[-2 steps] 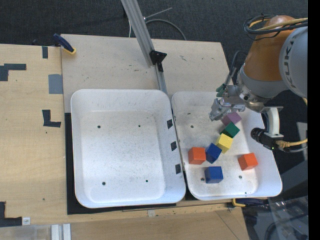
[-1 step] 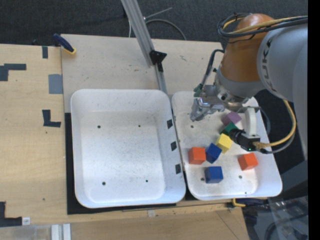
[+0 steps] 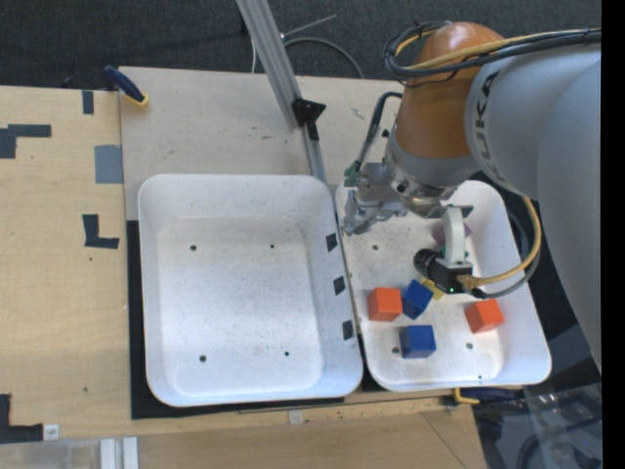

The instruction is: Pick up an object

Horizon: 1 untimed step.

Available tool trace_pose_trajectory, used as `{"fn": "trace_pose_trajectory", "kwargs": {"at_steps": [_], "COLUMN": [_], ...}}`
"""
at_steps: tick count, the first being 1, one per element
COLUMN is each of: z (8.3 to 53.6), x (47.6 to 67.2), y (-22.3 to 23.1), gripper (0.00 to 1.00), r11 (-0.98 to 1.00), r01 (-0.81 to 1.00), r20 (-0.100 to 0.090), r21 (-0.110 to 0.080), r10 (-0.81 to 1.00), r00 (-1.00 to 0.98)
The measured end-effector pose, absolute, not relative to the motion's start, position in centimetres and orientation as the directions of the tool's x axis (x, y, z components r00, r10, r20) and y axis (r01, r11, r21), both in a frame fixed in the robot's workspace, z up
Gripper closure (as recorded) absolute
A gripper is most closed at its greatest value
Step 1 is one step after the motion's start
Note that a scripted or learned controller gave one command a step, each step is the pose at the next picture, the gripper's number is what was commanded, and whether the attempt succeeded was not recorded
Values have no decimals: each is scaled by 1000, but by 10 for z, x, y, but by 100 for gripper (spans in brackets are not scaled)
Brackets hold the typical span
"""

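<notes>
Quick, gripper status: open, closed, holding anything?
Gripper: cannot be told from this view; it hangs over the upper left corner of the right bin.

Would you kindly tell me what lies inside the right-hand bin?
The right bin holds an orange block, a blue block beside it, a second blue block and a second orange block. The arm covers the bin's far end, hiding that part.

Pale wooden bench (image 3: 59, 291) with grey tape patches (image 3: 107, 164), dark carpeted floor (image 3: 117, 18) beyond; slanted aluminium pole (image 3: 269, 47)
</notes>
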<state>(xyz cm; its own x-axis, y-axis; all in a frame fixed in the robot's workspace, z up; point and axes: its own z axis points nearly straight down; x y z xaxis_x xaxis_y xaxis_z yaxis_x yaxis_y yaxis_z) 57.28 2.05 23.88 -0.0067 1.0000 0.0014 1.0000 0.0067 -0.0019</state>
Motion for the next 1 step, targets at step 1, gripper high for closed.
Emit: {"fn": "trace_pose_trajectory", "kwargs": {"at_steps": [1], "z": [245], "x": [574], "y": [70], "gripper": [100], "r11": [7], "r01": [1000], "r20": [2], "r21": [-1], "r10": [1000], "r00": [-7]}}
